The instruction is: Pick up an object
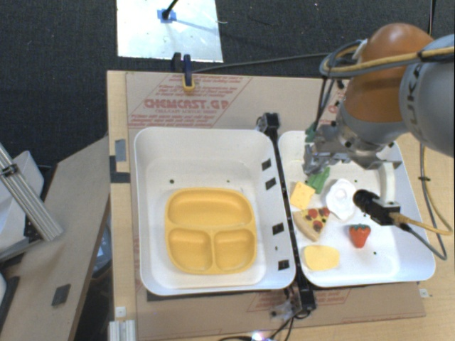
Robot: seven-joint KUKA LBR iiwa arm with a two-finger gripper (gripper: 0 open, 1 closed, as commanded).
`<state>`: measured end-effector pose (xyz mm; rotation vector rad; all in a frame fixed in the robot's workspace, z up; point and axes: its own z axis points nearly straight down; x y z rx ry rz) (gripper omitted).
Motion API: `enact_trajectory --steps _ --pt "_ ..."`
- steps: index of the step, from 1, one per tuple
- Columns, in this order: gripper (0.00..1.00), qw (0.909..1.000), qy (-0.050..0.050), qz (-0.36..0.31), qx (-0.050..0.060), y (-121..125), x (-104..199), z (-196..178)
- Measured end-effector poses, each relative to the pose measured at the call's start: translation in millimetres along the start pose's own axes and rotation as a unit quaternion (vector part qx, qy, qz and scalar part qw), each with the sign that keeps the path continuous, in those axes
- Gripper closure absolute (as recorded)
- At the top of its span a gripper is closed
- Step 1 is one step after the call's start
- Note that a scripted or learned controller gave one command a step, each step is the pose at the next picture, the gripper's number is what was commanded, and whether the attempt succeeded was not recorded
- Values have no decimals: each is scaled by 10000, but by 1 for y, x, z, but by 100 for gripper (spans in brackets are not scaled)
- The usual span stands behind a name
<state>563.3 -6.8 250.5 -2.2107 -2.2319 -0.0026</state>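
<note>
Toy food (pixel 313 223) lies in the right bin (pixel 416 258); the claw (pixel 317 166) hangs over a green piece (pixel 319 179), its grip impossible to tell.

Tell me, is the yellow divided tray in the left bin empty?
Empty: the yellow divided tray shows bare yellow bottoms in all three compartments.

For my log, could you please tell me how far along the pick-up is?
Done: the gripper is low in the right bin, beside a green piece. In hand: nothing visible. Left: grasping and lifting; the strawberry, pizza slice and yellow pieces lie loose.
</note>
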Motion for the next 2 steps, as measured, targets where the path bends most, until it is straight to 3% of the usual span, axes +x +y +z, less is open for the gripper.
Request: enact_trajectory --steps 2 --pt "100 10000 3 3 -10 37 95 16"
